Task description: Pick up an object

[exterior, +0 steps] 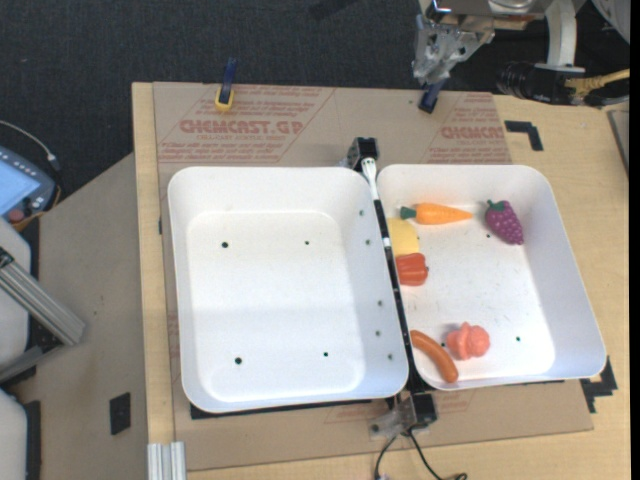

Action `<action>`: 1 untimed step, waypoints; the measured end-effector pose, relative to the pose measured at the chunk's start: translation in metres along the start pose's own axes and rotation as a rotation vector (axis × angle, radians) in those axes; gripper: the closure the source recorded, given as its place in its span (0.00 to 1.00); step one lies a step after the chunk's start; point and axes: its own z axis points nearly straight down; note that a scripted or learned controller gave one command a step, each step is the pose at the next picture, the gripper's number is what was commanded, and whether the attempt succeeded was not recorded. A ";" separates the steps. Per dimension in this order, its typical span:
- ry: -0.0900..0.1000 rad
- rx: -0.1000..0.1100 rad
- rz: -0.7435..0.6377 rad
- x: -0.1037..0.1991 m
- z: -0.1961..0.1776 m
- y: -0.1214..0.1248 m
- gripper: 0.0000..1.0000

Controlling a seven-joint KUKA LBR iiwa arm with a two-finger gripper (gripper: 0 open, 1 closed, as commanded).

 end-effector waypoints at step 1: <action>0.001 -0.001 0.001 0.063 -0.021 0.000 1.00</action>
